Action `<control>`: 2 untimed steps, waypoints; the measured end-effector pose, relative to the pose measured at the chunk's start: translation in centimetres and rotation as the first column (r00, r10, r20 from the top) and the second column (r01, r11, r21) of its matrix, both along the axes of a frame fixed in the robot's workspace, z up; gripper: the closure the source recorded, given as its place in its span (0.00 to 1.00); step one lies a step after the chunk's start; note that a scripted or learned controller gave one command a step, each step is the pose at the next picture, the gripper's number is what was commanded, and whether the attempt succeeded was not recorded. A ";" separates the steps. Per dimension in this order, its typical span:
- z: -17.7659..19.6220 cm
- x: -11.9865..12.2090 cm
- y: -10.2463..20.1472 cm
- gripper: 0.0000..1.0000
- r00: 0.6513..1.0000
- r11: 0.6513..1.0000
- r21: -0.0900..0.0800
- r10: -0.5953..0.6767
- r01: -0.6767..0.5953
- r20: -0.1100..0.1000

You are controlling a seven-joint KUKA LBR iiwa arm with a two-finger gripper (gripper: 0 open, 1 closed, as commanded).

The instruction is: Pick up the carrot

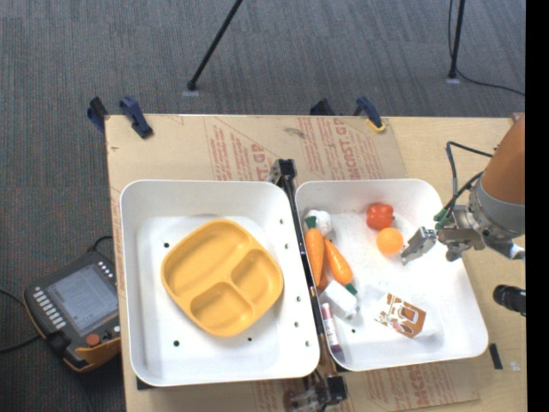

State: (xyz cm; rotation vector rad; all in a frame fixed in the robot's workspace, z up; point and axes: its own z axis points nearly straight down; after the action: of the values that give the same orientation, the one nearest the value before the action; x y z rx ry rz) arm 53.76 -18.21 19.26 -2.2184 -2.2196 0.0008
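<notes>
grey carpet is surrounding a bench carrying two white bins. carrot (pixel 315 256) is lying along the left wall of the right bin (pixel 455 316), long axis running near to far, beside a second orange piece (pixel 338 263), possibly another carrot. gripper (pixel 418 247) is hovering well to its right, fingers apparently spread, holding nothing.

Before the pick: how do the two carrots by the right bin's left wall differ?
The left carrot lies nearly straight along the bin wall; the right carrot slants away from it. The left carrot looks paler orange, the right carrot deeper. The left carrot's top end reaches higher in the view. Both are orange, tapered and side by side.
</notes>
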 end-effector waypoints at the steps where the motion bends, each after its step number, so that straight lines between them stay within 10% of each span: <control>1: -10.6 2.2 5.0 0.00 1.000 1.000 0.001 0.000 0.000 -0.002; 2: -10.3 1.9 8.8 0.00 1.000 1.000 -0.022 -0.012 0.012 0.007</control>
State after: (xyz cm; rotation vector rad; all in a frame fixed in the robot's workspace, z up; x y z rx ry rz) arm 55.65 -9.39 8.94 -2.2463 -2.2209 0.0172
